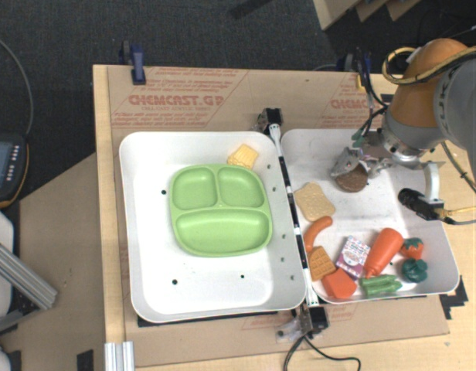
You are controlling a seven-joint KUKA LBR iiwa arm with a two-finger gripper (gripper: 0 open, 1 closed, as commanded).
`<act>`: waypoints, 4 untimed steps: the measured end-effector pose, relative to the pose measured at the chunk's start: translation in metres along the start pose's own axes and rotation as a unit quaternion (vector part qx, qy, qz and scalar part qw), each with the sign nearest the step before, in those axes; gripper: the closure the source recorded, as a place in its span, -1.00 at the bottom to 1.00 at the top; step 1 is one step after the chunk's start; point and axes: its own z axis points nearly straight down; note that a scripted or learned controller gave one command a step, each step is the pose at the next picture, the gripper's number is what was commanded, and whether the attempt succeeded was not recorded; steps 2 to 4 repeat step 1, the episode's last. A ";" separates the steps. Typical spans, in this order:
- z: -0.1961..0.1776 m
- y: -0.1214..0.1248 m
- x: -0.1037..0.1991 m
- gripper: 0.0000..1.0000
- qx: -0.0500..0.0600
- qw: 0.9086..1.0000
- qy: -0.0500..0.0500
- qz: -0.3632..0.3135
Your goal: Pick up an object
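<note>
Brown round object (351, 181) sits under the gripper (354, 163), mid-bin.

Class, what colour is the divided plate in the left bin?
Light green plate, seen in the camera view.

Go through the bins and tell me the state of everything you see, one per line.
Gripper: low in the right bin, over a brown round item.
Green divided plate: flat in the left bin, compartments bare.
Yellow cracker: left bin, beside the plate.
Toast slice: flat, right bin.
Carrot: lying, right bin.
</note>
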 end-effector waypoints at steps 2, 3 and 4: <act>-0.095 0.006 0.077 1.00 -0.003 1.000 0.001 -0.004; -0.095 0.006 0.077 1.00 -0.003 1.000 0.001 -0.004; -0.095 0.006 0.077 1.00 -0.003 1.000 0.001 -0.004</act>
